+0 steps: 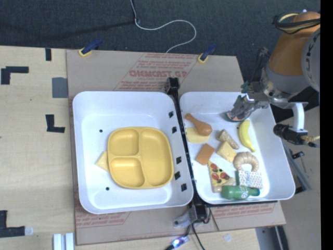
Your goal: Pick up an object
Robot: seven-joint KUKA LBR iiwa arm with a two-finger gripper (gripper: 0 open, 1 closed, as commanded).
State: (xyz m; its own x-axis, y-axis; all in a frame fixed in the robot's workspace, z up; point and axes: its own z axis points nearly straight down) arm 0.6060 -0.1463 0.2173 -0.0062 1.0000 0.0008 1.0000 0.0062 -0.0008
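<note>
The right bin holds several toy foods: a yellow banana, a brown drumstick, an orange block, a cheese wedge, a croissant, a pizza slice and a green bottle. My gripper hangs low over the bin's far right part, just above the banana's upper end. Nothing shows between its fingers.
The left bin carries a yellow divided plate with a pale yellow wedge tucked under its left edge. A pale yellow disc lies by the divider. A white cable loops over the dark floor behind the bench.
</note>
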